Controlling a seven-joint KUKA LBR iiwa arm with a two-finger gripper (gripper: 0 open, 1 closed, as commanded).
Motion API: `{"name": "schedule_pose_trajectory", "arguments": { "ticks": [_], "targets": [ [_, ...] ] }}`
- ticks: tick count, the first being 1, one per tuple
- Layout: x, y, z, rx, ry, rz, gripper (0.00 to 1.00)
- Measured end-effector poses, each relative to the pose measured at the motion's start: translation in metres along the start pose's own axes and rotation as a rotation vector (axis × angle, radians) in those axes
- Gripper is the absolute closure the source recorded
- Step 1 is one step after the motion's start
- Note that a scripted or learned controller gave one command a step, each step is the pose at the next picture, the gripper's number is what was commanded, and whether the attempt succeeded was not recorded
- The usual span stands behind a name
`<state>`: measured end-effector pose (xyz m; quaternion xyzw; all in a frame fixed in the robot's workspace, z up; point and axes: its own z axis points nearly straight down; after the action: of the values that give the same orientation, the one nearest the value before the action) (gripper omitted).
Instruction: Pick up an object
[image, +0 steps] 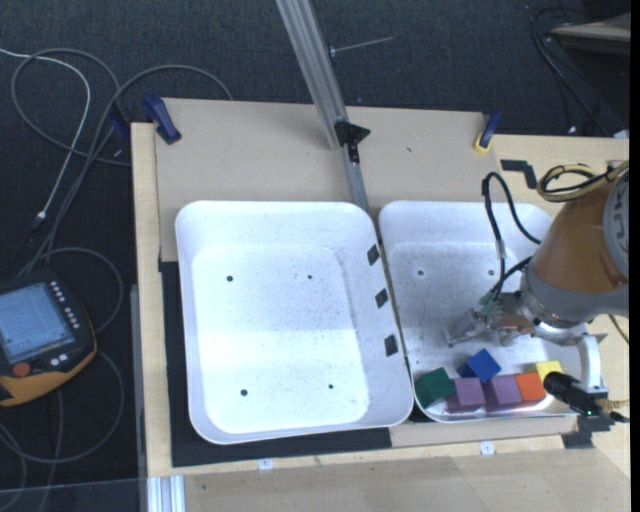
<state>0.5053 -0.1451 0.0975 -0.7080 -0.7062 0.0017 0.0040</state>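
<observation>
A teach pendant lies on the dark floor off the desk's left edge, with loose cables looping behind it. On the desk, a blue clamp grips the far left corner and another clamp, blue and yellow, sits toward the far right. The left bin takes up the desk's left and middle; its floor is white with fine speckles and a few dark dots. A grey metal rail slants down from the far edge and ends at the seam between the two bins. The right bin touches the left one along that seam. The blocks are gathered along this bin's near edge: a green block nearest the seam, then a purple block with a blue block just behind it, then a mauve block, an orange block and a yellow block toward the near right corner. The jaws hang low over the bin floor just behind the blue block, at the end of the grey and orange arm reaching in from the desk's right edge; I cannot tell how they stand, and no block shows between them.
</observation>
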Motion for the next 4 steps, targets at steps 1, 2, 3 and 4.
{"name": "schedule_pose_trajectory", "arguments": {
  "ticks": [1, 2, 3, 4],
  "targets": [
    [0.001, 0.003, -0.013, -0.009, -0.002, -0.004, 1.0],
    [0.001, 0.003, -0.012, -0.008, -0.002, -0.003, 0.0],
    [0.056, -0.023, -0.001, -0.007, 0.0, -0.007, 0.0],
    [0.128, -0.024, -0.106, -0.017, -0.001, -0.011, 0.0]
  ]
}}
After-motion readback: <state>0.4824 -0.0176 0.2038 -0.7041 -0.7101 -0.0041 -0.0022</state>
